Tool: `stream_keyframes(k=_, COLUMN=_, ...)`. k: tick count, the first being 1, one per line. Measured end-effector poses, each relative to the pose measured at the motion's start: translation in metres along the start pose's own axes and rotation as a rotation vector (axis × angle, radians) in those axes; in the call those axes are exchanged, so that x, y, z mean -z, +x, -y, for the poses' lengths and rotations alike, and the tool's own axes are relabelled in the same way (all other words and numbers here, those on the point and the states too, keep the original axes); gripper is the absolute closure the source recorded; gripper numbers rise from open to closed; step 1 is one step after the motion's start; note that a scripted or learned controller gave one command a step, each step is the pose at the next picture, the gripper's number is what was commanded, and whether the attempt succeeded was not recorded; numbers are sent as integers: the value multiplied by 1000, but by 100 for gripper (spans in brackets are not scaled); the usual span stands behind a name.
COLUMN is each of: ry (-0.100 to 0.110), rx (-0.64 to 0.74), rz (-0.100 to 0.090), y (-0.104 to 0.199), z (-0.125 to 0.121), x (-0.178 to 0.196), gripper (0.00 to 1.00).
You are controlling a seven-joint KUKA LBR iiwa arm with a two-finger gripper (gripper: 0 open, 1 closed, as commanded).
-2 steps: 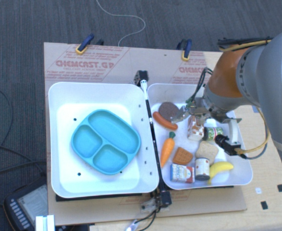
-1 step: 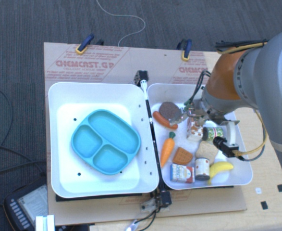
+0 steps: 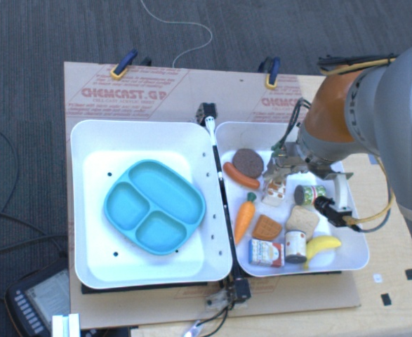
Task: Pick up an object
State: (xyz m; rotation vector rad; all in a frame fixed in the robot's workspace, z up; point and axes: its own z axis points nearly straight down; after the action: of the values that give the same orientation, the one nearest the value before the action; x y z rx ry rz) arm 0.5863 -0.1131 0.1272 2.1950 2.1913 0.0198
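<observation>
My gripper [image 3: 278,168] reaches down into the right bin [image 3: 356,258], just above a small white food piece [image 3: 274,194]. A brown round patty [image 3: 248,161] and an orange sausage [image 3: 241,178] lie to its left. A green-labelled can [image 3: 309,194] rests to its right. In front of it lie a carrot [image 3: 244,217], an orange cracker [image 3: 267,227], a bread slice [image 3: 302,220], a small carton [image 3: 264,253], a second can [image 3: 296,246] and a banana [image 3: 323,246]. The grey wrist hides part of the bin's back right.
The left bin [image 3: 86,153] holds a blue divided plate [image 3: 154,206]. A black divider clamp [image 3: 206,112] sits at the back between the bins. Blue-and-yellow clamps [image 3: 125,63] [image 3: 272,72] pin the cardboard base. The arm's cable [image 3: 363,220] loops over the right rim.
</observation>
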Motion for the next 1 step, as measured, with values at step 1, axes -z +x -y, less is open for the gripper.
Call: stream_keyframes(k=1, ry=0, rx=0, rz=0, y=0, z=0, x=0, gripper=0)
